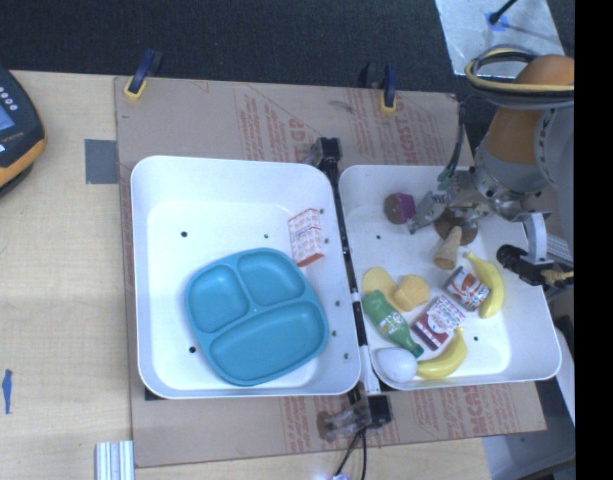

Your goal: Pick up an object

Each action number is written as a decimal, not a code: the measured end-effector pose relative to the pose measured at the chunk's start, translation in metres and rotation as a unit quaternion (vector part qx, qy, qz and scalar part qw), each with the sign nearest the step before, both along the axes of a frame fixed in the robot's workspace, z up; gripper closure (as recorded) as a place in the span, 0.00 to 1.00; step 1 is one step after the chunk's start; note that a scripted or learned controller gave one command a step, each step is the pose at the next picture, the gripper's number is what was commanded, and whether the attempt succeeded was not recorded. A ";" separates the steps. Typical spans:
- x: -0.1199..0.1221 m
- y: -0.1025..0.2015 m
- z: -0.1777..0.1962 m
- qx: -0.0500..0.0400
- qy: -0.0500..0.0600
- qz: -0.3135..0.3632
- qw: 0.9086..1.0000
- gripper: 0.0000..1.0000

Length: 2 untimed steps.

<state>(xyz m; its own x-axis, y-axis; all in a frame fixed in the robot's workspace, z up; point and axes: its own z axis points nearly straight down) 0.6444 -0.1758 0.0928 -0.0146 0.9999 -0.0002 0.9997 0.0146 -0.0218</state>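
My gripper (441, 213) hangs low over the back of the right bin (531, 368), beside a purple round toy (399, 207) and just above a tan cylinder (445, 253). A brown item (458, 232) lies partly under it. Further forward lie two bananas (489, 283) (441, 361), a yellow block (411, 291), a green bottle (391, 320), a white egg (394, 364), a red-and-white can (468, 288) and a red-and-white packet (441, 319). In the left bin (156, 198) sit a blue divided plate (256, 314) and a small red-and-white carton (307, 236).
Both bins rest on a cardboard sheet (236, 118) held by a yellow clamp (138, 76) and a blue clamp (388, 83). An orange-and-grey handheld device (6, 118) lies at the far left. The arm's body (521, 133) stands over the right bin's back right corner.
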 end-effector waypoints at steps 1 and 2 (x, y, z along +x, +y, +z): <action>-0.063 -0.006 0.002 -0.001 -0.012 -0.005 1.000 0.00; -0.061 -0.009 0.013 -0.003 -0.012 -0.004 1.000 1.00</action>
